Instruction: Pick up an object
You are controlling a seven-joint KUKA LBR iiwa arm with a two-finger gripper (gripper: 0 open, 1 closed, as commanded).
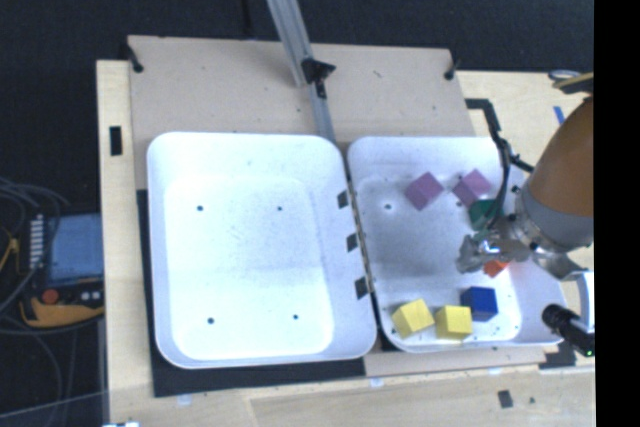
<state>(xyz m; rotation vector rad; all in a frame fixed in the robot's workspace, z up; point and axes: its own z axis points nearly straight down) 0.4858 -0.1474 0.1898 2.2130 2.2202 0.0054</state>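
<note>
- Two yellow blocks are sitting side by side at the near rim of the right bin, almost touching each other.
- A blue block is lying just beyond and to the right of them, near the bin's right side.
- An orange-red piece is peeking out right under the gripper, just past the blue block; whether it is being touched or gripped cannot be told.
- The gripper is hovering low over the right part of the right bin, and its metal end is too blurred to say how it is standing.
- A green object is showing just behind the gripper, partly hidden by the arm.
- Two purple blocks are resting farther back in the same bin, near each other but apart.
- The left bin is lying alongside, its edge touching the right bin's.
</note>
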